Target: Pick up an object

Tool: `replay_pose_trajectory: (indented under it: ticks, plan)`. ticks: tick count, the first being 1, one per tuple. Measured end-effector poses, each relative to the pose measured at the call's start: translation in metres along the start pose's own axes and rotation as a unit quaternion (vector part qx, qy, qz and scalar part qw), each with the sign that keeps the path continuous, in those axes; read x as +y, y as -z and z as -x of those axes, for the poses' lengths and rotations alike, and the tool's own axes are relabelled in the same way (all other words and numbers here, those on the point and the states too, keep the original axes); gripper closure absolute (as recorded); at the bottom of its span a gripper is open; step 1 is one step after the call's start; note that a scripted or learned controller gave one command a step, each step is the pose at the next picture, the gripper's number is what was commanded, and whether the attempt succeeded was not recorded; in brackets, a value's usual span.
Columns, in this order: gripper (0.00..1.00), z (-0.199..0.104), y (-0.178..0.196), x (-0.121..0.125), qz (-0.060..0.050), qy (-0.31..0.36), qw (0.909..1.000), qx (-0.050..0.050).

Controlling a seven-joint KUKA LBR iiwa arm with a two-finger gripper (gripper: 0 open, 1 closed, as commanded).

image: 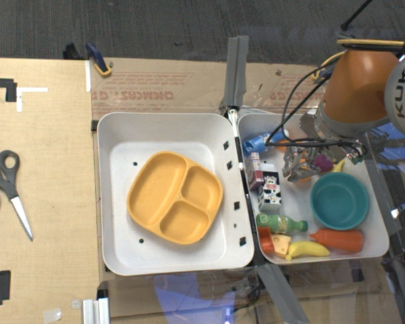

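My gripper [298, 166] hangs below the orange wrist band in the upper middle of the right bin [376, 248]. Just right of it lies a small purple object [322, 160], partly hidden by the wrist and cables. A teal bowl [339, 200] sits below and to the right of the gripper. To the gripper's left lie a cow-patterned box [271, 190] and a blue item [258, 142]. Along the bin's front are a green bottle [281, 223], a yellow banana [307, 250] and an orange carrot [337, 239].
The left bin [115, 248] holds a yellow divided plate [175, 197]. Scissors [10, 187] lie on the bench at far left. A grey divider bar [236, 73] stands between the bins at the back. Black cables loop around the wrist.
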State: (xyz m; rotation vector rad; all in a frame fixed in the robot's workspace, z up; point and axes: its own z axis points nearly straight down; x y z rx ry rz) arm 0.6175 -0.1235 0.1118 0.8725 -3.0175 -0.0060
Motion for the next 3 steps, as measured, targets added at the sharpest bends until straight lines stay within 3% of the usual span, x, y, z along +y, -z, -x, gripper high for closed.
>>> replay_pose_trajectory:
  ticks: [1, 2, 3]
  plan:
    - [1.0, 0.015, -0.021, 0.015, -0.003, -0.102, 0.9948, 0.0]
    - [1.0, -0.023, -0.004, -0.029, -0.002, 0.078, 0.997, -0.002]
    - [0.0, -0.019, -0.001, -0.028, -0.004, 0.08, 0.9968, -0.006]
